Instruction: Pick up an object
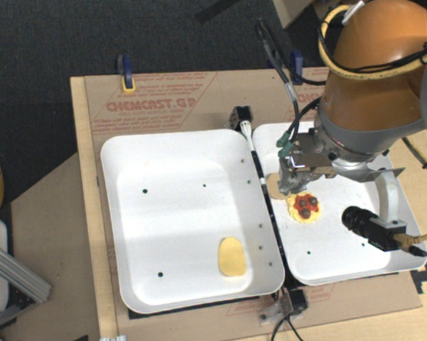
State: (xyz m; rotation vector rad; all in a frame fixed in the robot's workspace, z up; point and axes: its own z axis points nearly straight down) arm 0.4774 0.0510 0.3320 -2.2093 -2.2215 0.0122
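Note:
A small round toy pizza [304, 208], yellow with red and dark toppings, lies in the right bin [329, 260] near its left wall. My gripper [296, 183] hangs directly over the pizza's upper edge, its tips just at or above it. A tan piece [274, 186] pokes out to the left of the gripper by the bin's wall. A pale yellow oval object [232, 257] rests in the left bin [177, 169] near its front right corner, far from the gripper.
The two bins meet along a raised divider [263, 199] just left of the gripper. The grey and orange arm [374, 67] covers the right bin's back part. Brown board surrounds the bins.

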